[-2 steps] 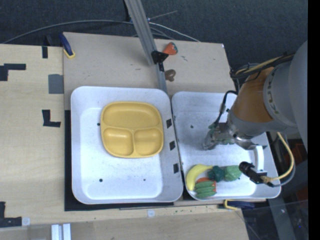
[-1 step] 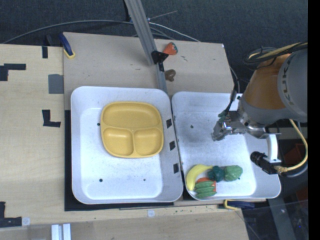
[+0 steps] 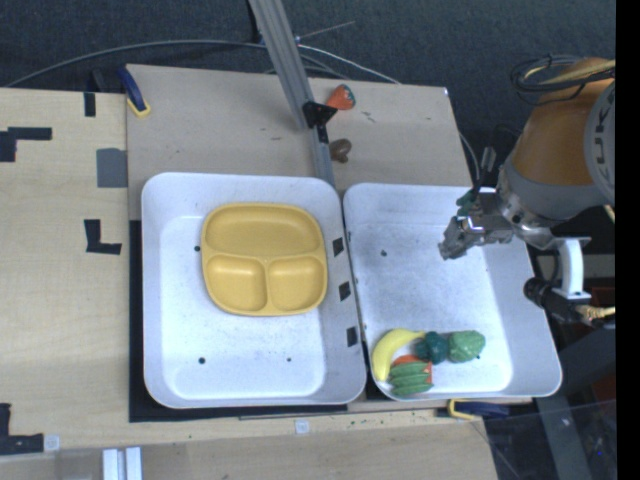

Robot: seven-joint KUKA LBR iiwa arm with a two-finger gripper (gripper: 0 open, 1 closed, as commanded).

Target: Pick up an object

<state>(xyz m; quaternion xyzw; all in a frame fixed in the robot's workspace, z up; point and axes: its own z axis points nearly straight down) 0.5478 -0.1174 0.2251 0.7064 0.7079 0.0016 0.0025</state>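
The arm, grey with a broad orange band, enters from 3 o'clock and carries its end effector over the upper part of the right bin. The end effector sits above bare white floor, and nothing is seen between its fingers; whether they are open or closed cannot be told at this angle.

The things to pick lie clustered in the right bin's corner toward 7 o'clock, well apart from the end effector. A yellow banana curves along the left of the cluster, a red and green vegetable lies just below it, a dark teal piece sits in the middle, and a green broccoli-like toy lies at the right (all four look pressed close together, probably touching).

The left bin holds a yellow divided plate with three compartments, lying flat in its upper half.

On the table beyond the bins, toward 12 o'clock, a slanted grey metal bar runs down to the seam between the bins, with a small orange object just beside it.
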